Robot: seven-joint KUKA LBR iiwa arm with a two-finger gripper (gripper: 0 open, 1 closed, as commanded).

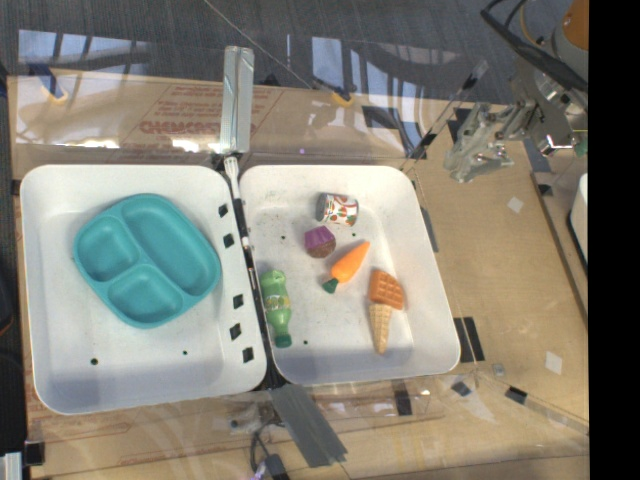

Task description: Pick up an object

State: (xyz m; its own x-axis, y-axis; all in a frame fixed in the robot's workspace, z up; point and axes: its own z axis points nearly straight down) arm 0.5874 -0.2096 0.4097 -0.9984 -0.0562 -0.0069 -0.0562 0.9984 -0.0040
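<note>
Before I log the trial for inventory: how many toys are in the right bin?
5: can at back, purple piece, carrot mid-bin, ice cream cone right, green bottle left.

Right bin crowded at its middle, open at its edges

Around the toy carrot (348,264) clustered a can (337,209), a purple piece (320,241), a green bottle (276,308) and an ice-cream cone (384,308), with narrow gaps between them; beyond these, the right bin (430,298) lay bare. A teal tray (146,259) filled much of the left bin (50,368).

Glossy plastic teal tray (147,258)
</note>
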